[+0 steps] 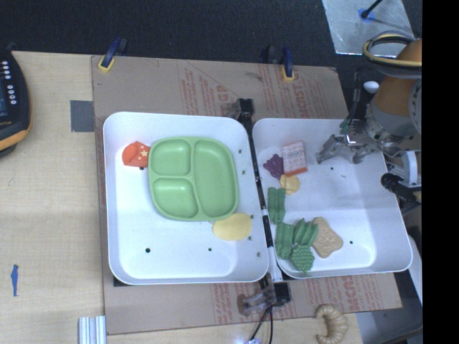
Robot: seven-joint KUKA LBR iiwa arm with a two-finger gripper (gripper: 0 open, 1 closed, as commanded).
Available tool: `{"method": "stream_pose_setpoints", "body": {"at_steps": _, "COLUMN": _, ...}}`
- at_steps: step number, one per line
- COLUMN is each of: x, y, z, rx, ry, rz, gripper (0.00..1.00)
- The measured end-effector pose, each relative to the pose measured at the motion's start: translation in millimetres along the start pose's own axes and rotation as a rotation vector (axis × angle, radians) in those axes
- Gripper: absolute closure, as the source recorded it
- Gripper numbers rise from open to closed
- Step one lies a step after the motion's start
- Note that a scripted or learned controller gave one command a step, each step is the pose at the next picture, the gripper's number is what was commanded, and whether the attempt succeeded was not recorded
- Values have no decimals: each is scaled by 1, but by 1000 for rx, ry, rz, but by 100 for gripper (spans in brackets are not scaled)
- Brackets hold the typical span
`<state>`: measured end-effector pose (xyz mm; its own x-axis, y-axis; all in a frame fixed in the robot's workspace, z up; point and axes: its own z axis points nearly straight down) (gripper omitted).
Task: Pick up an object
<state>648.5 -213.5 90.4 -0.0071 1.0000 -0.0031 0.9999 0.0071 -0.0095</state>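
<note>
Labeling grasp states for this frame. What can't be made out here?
- gripper, camera view: small and dark over the right bin; open or shut unreadable.
- arm: cut off by the right edge.
- red item: partly hidden under the green plate.
- green pieces: piled together, count and type too small to tell.
- pink packet: print too small to read.

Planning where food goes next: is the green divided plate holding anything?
Empty. All three sections of the green plate show bare green; the yellow piece lies outside it on the left bin floor.
</note>
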Motion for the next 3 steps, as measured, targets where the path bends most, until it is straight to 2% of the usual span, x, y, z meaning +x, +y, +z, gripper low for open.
{"method": "stream_pose_setpoints", "body": {"at_steps": 1, "x": 0, "y": 9, "z": -175, "rx": -26, "ry": -3, "rz": 1, "gripper": 0}}
{"method": "stream_pose_setpoints", "body": {"at_steps": 2, "x": 2, "y": -110, "z": -75, "rx": 9, "ry": 8, "rz": 7, "gripper": 0}}
{"method": "stream_pose_setpoints", "body": {"at_steps": 3, "x": 124, "y": -134, "z": 4, "rx": 3, "ry": 9, "rz": -6, "gripper": 0}}
